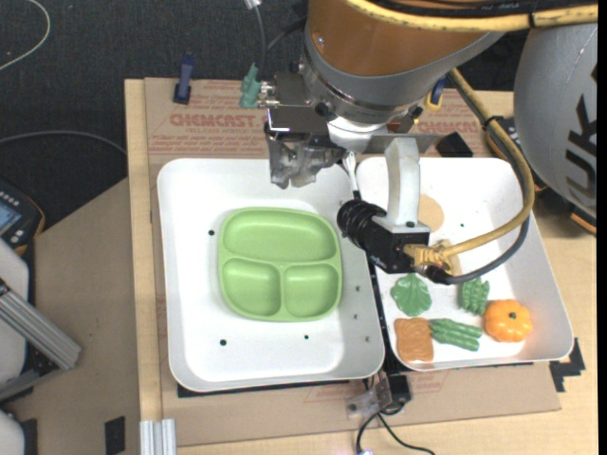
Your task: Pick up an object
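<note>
On the cardboard sheet under the white bins, red "CHEMCAST" print shows; the pincer's state I cannot tell.

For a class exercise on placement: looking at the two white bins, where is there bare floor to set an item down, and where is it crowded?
Bare patches: the left bin around the green divided plate, widest along its near edge, and the right bin's far right corner. Crowded: the right bin's near edge, with the pumpkin, green toys and orange piece.
</note>
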Robot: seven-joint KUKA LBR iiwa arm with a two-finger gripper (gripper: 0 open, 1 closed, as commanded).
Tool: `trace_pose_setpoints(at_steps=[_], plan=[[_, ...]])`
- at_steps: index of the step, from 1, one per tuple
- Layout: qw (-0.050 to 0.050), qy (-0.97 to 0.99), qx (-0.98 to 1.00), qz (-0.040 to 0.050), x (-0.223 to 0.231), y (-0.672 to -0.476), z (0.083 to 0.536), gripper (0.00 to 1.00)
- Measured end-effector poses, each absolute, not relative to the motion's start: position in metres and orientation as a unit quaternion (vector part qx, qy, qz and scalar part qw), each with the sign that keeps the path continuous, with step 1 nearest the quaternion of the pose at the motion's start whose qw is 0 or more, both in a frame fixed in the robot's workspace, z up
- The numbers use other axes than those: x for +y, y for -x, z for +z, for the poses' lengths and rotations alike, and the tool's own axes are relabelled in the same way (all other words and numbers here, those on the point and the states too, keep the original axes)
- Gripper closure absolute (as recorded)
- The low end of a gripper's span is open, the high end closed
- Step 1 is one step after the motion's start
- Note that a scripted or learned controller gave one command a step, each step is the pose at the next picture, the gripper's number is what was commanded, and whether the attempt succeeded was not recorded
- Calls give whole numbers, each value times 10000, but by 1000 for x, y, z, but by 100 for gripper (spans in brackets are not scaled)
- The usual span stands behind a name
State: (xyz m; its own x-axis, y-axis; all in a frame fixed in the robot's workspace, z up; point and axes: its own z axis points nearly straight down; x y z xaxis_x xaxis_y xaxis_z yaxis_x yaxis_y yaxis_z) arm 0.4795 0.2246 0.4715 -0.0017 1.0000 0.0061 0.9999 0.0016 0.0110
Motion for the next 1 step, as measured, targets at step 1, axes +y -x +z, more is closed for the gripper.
trace_pose_setpoints(at_steps=[1], plan=[[13, -7088, 7054, 20, 181, -480, 485, 100]])
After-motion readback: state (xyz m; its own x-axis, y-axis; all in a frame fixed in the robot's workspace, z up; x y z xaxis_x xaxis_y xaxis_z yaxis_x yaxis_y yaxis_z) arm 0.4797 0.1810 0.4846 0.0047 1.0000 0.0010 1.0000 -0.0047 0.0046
